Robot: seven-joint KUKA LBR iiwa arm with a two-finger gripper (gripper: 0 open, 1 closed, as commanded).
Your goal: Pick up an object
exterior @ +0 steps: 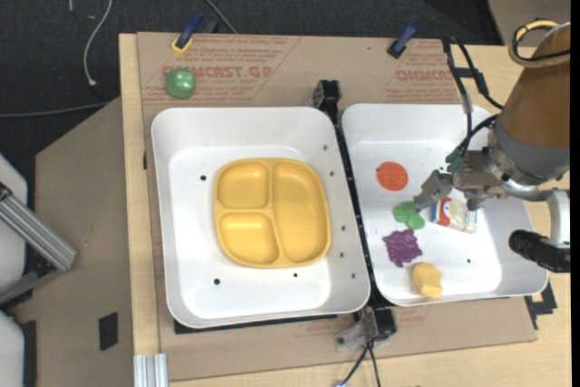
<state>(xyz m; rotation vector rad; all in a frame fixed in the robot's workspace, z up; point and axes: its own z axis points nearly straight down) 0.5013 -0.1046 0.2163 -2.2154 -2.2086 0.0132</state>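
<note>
Objects for picking lie in the right bin [507,281]: orange disc [391,175] at 10 o'clock of its floor; green piece [408,216], purple cluster [401,246] and yellow lump [427,278] toward 7 o'clock; a white packet with red and blue print [458,217] near centre; gripper [450,192] directly above that packet, finger spread indiscernible; left bin [172,195] holds a yellow divided plate [272,212]; green ball [180,83] on the board at 11 o'clock.

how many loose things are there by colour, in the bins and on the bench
yellow: 2, the divided plate in the left bin and a lump in the right bin
green: 2, a ball on the bench and a piece in the right bin
orange: 1
purple: 1
white and red: 1, a packet beneath the gripper
total: 7
</note>
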